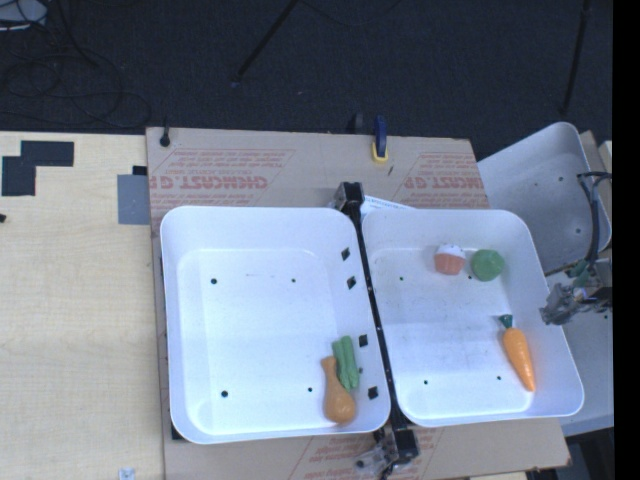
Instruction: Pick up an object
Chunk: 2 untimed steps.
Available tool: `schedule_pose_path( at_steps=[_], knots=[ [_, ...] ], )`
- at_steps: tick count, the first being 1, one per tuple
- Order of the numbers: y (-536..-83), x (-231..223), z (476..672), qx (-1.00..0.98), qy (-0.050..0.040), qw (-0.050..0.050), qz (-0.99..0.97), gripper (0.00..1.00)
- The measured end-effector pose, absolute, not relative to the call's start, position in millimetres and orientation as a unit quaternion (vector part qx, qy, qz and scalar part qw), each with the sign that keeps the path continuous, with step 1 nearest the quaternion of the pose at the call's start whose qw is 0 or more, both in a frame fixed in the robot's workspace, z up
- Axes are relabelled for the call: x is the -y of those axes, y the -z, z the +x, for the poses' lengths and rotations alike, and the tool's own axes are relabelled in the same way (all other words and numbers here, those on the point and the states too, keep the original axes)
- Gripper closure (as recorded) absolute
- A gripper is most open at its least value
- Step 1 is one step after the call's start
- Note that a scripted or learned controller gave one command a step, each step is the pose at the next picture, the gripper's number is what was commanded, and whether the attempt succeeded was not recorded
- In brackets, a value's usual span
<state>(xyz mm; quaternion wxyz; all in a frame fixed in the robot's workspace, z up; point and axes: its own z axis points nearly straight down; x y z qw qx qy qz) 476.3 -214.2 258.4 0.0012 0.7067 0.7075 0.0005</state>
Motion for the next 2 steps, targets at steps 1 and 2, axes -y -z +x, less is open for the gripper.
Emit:
schedule_pose_path(
  at_steps=[1,2],
  knots=[
    [-265.6,214.3,476.0,-0.708,0.0005,-0.001,0.706,1.0],
    [-274.8,214.9,476.0,-0.709,0.0011,-0.002,0.705,1.0]
  ],
)
